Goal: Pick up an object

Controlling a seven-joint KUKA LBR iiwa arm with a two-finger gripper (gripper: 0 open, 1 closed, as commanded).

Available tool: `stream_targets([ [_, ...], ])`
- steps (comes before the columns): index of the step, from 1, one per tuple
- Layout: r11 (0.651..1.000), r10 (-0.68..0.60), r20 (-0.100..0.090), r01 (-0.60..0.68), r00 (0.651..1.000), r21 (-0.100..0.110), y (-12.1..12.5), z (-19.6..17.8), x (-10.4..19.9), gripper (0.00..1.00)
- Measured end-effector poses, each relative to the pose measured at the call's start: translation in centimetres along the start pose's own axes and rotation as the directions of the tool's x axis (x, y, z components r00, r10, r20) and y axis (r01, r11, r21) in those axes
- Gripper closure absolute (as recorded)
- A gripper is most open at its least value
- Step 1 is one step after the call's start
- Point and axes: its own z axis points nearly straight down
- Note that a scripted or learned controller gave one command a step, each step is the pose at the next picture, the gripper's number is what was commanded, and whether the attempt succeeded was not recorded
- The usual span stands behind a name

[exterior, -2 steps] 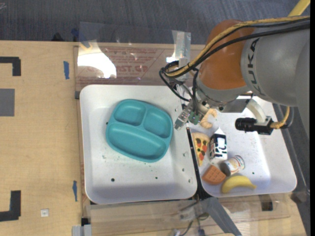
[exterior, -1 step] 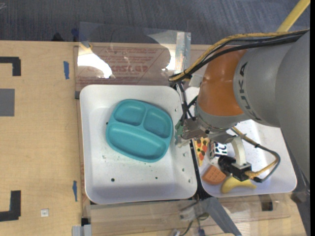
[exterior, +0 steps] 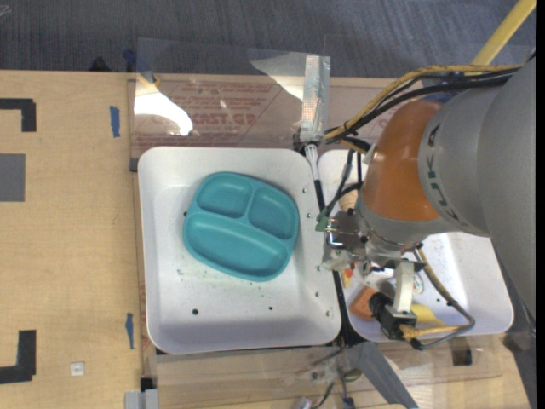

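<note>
from my seat i see the arm [exterior: 477, 160] reaching in over the right bin [exterior: 481, 267], its orange band [exterior: 400, 173] sitting just above the wrist. the gripper [exterior: 351, 261] hangs low at that bin's inner edge, close against the wall it shares with the left bin [exterior: 162, 254]. the wrist and its cabling cover the business end from this angle, so i cannot tell whether the gripper is apart, together or clamped on anything. i see nothing held in it.

nearest the gripper is a small orange object [exterior: 361, 306], lying on the right bin's floor just below it in the view, toward the near rim. part of it is hidden by the robot's own hardware, so i cannot make out its shape, or whether the gripper touches it.

the other candidate is a teal plate [exterior: 243, 226] with three compartments. it lies on the far side of the shared wall from the gripper, to the view's left, about level with it and well apart from it. it rests flat near the middle of the left bin, turned at a slant to the bin's sides. a few dark specks [exterior: 195, 312] dot the white floor beyond the plate, farther from the gripper and toward the near rim.

beyond both bins, up-view from the gripper, a clear panel [exterior: 221, 109] catches a bright glare. the wooden bench [exterior: 68, 228] stretches away past the left bin.
</note>
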Motion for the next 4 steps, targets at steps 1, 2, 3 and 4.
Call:
stream_targets([
  [1, 0.818, -0.575, 0.001, 0.575, 0.818, -0.002, 0.8, 0.1, -3.2, 1.00],
  [2, 0.965, -0.263, 0.001, 0.263, 0.965, -0.006, 0.3, -1.3, -3.1, 1.00],
  [3, 0.996, 0.091, -0.001, -0.091, 0.996, -0.001, 0.1, 0.2, -4.8, 1.00],
  [4, 0.903, -0.429, 0.000, 0.429, 0.903, -0.003, 0.1, 0.1, -4.4, 1.00],
])
